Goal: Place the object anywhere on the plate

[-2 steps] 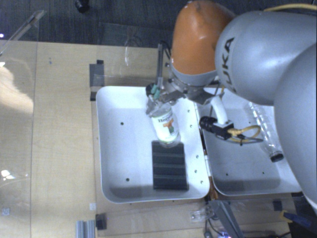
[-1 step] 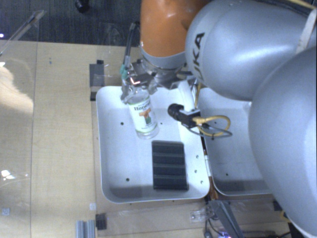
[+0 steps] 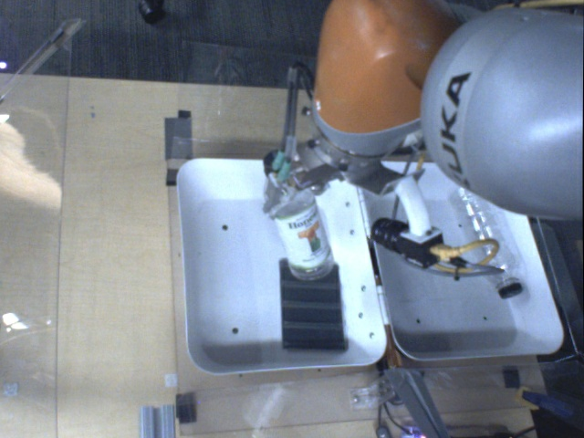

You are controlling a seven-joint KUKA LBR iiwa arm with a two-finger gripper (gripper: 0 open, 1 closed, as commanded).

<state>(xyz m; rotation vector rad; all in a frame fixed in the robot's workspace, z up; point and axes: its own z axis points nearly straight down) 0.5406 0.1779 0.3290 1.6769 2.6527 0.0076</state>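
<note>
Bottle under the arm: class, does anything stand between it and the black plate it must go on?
Nothing visible does. The bottle meets the black plate at its far edge, both in one white bin; the end effector sits at the bottle's top.

Clear bottle (image 3: 305, 235) with white label, black ribbed plate (image 3: 312, 316), white bins (image 3: 210, 281), orange-banded grey arm (image 3: 429, 71)

Clear labelled bottle (image 3: 304, 235) stands tilted on the black ridged plate (image 3: 313, 313) in the left bin (image 3: 210, 272)

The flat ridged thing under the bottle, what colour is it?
Black, seen in the camera view: the ridged plate.
</note>
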